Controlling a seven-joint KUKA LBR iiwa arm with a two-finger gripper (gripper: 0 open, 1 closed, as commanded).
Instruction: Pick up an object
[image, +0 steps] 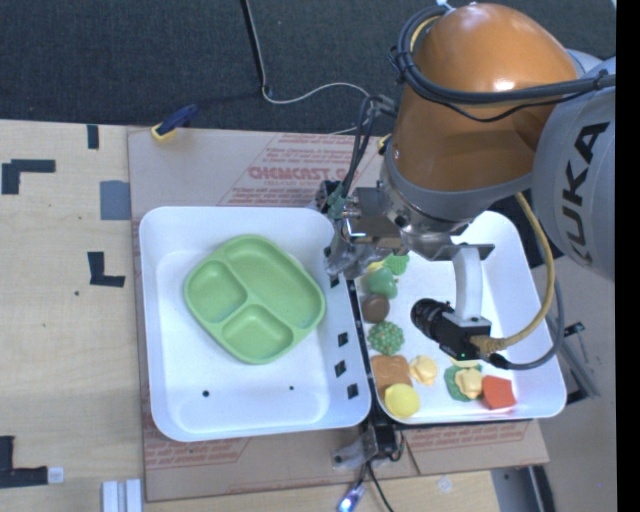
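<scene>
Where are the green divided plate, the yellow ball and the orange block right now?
green divided plate (253, 296), camera view, on the centre ridge between compartments.
yellow ball (402, 401), camera view, on its rounded top.
orange block (499, 392), camera view, on its upper face.

Small toy foods (400, 372) clustered in right bin (530, 300)

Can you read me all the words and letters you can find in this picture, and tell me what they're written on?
"CHEMCAST": red print on the brown cardboard sheet under the bins; it looks like that, but it is faint.
More red print under that word: too blurred to read.
"KU": big dark letters on the grey robot arm; the rest of the word is cut off.
The green plate and the toy food have no words I can see.
</scene>
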